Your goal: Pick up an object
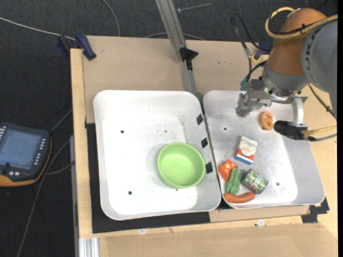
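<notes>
So, status from the overhead view:
progress: nothing lifted yet; all objects lie on bin floors. Approach looks underway, grasp and lift still to do (my read).
arm: grey arm with orange band (pixel 292 39) reaches in from the right, over the far part of the right bin (pixel 305 170).
gripper (pixel 247 105): low over the far-left area of the right bin; can't tell whether the jaws are released or clenched, and nothing is visible between them.
likely target: small orange ring-shaped piece (pixel 266 120), just right of the gripper, apart from it. Looks smooth, rounded, doughnut-like.
other candidates: small carton (pixel 246 149), boxy, flat printed faces, red/white/blue, mid-bin. Near-left corner holds a tight cluster: red chunky piece (pixel 227 168), green elongated piece (pixel 234 181), green printed can (pixel 254 181) on its side, orange-red sausage shape (pixel 239 198) at the near wall. These touch or overlap, harder to isolate.
left bin (pixel 112 116): holds a lime-green bowl (pixel 181 165), round, glossy plastic look, upright, near-right area.
bins: shallow white trays, speckled matte floors, rounded corners, side by side on the wooden tabletop (pixel 134 63).
</notes>
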Controlling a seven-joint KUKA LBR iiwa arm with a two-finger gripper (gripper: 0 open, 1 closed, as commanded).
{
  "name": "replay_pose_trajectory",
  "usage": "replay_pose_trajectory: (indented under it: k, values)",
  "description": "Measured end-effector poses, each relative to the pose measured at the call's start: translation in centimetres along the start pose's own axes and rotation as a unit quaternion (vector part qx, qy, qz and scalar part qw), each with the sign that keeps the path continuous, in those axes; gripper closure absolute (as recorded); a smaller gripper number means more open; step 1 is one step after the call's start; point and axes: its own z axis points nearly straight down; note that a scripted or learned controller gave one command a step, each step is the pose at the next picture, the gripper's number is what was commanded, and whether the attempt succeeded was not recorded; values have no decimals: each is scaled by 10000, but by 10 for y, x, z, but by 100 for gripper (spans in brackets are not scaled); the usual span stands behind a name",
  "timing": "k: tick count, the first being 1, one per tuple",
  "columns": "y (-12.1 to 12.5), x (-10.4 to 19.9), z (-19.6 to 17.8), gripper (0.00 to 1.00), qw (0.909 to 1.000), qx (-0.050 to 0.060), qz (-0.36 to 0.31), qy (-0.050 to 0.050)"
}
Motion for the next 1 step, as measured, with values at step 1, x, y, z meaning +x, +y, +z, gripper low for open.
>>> replay_pose_trajectory:
  k: [1]
  values:
    - [2,10,-51,100,10000,-1,-7,2]
